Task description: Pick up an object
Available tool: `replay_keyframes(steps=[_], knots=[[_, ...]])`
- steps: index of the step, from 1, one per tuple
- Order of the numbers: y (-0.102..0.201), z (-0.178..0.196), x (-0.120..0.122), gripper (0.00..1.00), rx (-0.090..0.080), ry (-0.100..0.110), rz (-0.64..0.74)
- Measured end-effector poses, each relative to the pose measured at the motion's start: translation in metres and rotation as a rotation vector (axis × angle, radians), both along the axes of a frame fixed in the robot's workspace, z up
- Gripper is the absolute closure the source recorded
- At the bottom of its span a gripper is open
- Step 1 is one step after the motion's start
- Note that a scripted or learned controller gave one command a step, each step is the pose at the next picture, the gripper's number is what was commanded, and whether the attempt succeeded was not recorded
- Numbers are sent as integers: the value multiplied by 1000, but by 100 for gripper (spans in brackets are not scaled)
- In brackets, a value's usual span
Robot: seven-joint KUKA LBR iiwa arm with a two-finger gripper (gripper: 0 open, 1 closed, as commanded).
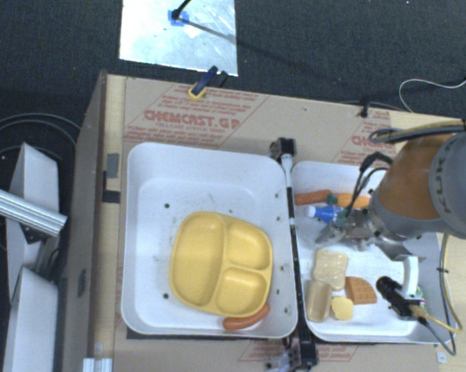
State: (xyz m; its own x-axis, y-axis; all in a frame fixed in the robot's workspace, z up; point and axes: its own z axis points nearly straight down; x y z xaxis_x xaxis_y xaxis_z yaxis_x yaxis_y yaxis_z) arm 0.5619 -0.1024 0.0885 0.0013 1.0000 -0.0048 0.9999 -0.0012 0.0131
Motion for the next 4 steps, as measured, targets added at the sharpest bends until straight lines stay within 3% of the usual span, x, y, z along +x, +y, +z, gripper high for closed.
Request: replay_keyframes(steps=[1,2,3,4], knots=[[-2,-4,43,0,5,11,4],[7,-8,92,0,9,39,-2],[7,4,95,100,7,27,3],[62,97,31,100,6,9,6]])
